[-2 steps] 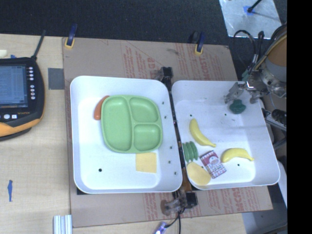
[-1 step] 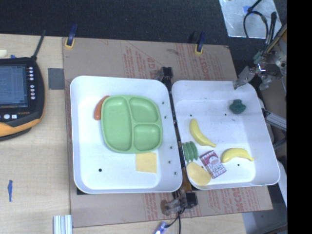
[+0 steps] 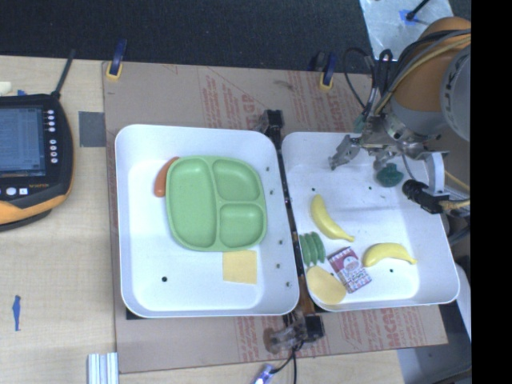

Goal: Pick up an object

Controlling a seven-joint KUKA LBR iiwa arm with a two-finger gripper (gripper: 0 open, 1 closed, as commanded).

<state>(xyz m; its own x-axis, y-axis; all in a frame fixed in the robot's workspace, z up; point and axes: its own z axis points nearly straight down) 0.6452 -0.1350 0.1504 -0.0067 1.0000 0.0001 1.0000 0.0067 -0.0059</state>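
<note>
near edge: clamp and cable at the bench's front lip, 6 o'clock of the bins
right bin (image 3: 432, 290): holds all loose pickables, clustered in its near half
yellow disc (image 3: 326, 285): 7 o'clock corner of right bin, touching the red packet (image 3: 350, 268)
green ridged piece (image 3: 311, 248): just beside the divider wall, 9 o'clock of packet
banana A (image 3: 388, 254): 3 o'clock of packet, lying apart with clear floor round it
banana B (image 3: 327, 218): bin centre-left, 12 o'clock of green piece, also free all round
teal object (image 3: 390, 174): far half of bin, right under the wrist
left bin (image 3: 132, 238): green divided plate (image 3: 216, 202), yellow square (image 3: 240, 267) at its 5 o'clock, orange-red thing poking out at 10 o'clock
gripper (image 3: 346, 155): far end of right bin, 12 o'clock of banana B, fingers look spread, nothing between them
step: judged as approach, nothing picked yet
how to: likely best bet is banana B, nearest; drop straight down, fingers across its narrow width, centre on the curve's middle
risk: packet/disc pile touch, avoid; wall crowds green piece
far: pendant (image 3: 28, 158) at 9 o'clock, off the bins
</note>
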